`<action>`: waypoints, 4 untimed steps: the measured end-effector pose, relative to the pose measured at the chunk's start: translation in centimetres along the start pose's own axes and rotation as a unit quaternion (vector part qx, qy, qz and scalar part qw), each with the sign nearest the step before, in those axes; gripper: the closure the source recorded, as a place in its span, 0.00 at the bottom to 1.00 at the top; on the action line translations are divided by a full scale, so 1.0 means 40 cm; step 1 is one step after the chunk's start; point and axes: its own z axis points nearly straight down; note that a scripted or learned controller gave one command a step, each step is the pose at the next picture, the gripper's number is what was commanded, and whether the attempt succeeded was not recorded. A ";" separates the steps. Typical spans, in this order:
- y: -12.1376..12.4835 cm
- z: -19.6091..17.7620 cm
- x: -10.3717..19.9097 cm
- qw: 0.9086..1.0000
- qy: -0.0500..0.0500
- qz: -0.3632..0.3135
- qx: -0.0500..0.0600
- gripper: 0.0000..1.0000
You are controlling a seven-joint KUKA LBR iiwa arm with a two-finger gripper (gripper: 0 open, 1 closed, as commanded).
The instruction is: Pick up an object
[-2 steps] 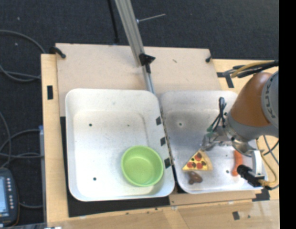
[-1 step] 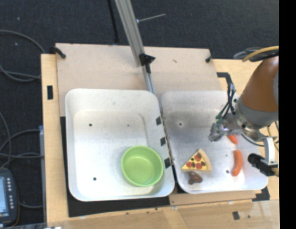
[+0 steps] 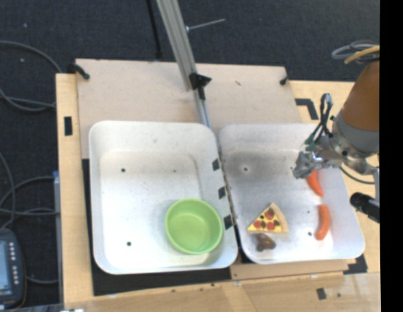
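Hovering pincer (image 3: 308, 168), grip state unclear, touching a slim orange carrot-like piece (image 3: 315, 183) in the right bin (image 3: 253, 148).

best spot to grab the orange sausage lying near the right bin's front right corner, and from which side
Take the orange sausage across its middle, coming straight down from above. It lies flat on the right bin floor with its long axis running roughly front to back, so the claw should probably close across its narrow width, left to right. It lies apart from the pizza slice.

Right bin (image 3: 253, 148): pizza slice (image 3: 268, 220); brown lump (image 3: 264, 242) just below it; two orange sausages (image 3: 323, 221), (image 3: 314, 182) near the right wall.
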 end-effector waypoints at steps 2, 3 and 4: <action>0.023 -0.055 0.102 1.000 0.001 -0.001 0.003 1.00; 0.027 -0.062 0.215 1.000 0.002 -0.001 0.004 1.00; 0.025 -0.059 0.349 1.000 0.002 -0.002 0.005 1.00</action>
